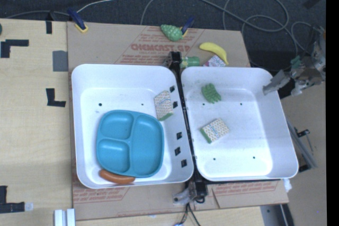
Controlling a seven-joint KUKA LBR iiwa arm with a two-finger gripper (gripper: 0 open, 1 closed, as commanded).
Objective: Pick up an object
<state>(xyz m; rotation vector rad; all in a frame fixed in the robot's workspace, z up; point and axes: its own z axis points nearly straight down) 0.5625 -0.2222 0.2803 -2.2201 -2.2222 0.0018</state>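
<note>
Resting flat: glossy sectioned blue plate (pixel 130 143)

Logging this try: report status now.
Hand at right bin's far right edge, nothing between fingers. Sponge and green toy lie loose in that bin. Path clear.

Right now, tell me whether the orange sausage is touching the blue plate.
Touching. The camera view shows the orange sausage lying against the blue plate's lower rim in the left bin, no white floor between them.
</note>
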